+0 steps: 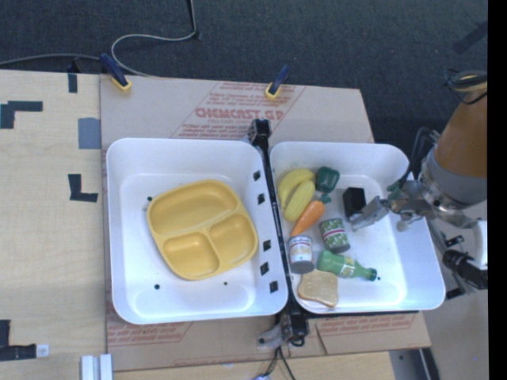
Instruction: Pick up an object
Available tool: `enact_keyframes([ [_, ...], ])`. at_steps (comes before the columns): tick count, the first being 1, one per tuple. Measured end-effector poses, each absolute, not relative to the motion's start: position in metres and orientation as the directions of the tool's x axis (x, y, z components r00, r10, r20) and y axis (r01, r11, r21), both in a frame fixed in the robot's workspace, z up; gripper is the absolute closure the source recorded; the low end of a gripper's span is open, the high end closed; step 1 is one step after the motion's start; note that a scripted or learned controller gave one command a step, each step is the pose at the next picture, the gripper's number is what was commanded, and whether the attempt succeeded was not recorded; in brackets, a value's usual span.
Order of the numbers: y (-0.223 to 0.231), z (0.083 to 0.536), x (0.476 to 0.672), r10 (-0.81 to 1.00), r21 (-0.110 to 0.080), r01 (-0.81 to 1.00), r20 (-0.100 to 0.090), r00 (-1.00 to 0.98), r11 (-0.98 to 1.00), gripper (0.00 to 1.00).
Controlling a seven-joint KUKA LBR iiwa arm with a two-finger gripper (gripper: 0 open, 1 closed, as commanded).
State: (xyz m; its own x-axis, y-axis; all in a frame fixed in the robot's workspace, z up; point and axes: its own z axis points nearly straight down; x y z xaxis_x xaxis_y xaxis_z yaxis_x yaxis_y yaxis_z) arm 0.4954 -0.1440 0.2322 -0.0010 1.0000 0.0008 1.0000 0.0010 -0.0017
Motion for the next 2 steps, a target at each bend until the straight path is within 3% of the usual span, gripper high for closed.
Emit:
enact_keyframes([
  [1, -0.124, 0.096, 0.552, 1.0, -0.004, 1.0, 0.001, -0.001, 0.001, 0.0],
  [2, -0.126, 0.086, 0.625, 1.0, 0.004, 1.0, -0.001, -0.002, 0.002, 0.0],
])
